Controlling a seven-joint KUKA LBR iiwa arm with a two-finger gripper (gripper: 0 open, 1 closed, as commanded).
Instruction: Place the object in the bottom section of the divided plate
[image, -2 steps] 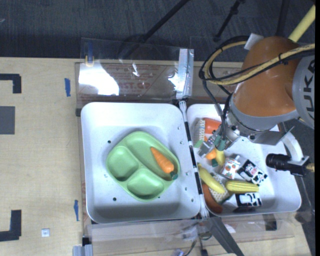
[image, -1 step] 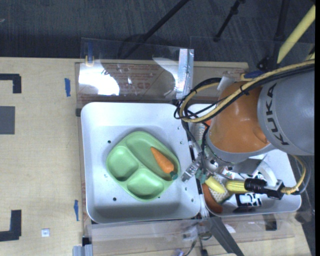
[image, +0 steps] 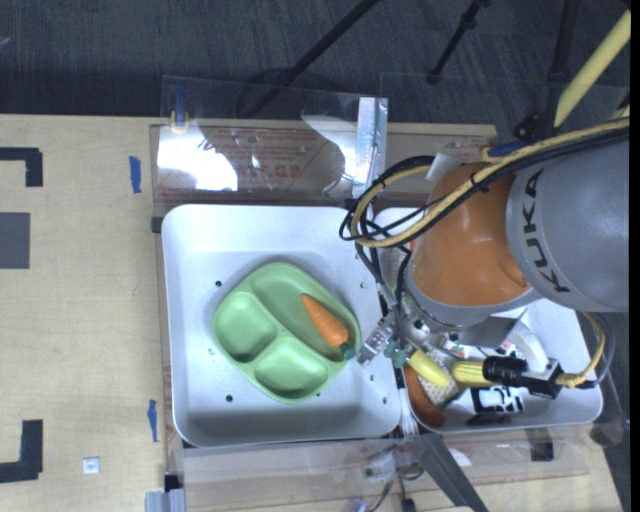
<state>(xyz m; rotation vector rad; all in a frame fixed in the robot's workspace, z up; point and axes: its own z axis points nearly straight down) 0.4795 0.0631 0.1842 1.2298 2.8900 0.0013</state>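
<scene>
Overhead, arm fills the right bin. Left of gripper: left bin holding green divided plate. Carrot lies in plate's right section, just beside gripper. Grip state: cannot tell.

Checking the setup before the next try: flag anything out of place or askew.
The green divided plate sits turned at an angle to the left bin. The toy carrot lies in its upper right section, leaf end over the rim, not in the bottom section.

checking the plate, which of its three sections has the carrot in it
The long section on the right side of the green divided plate holds the carrot.
</scene>
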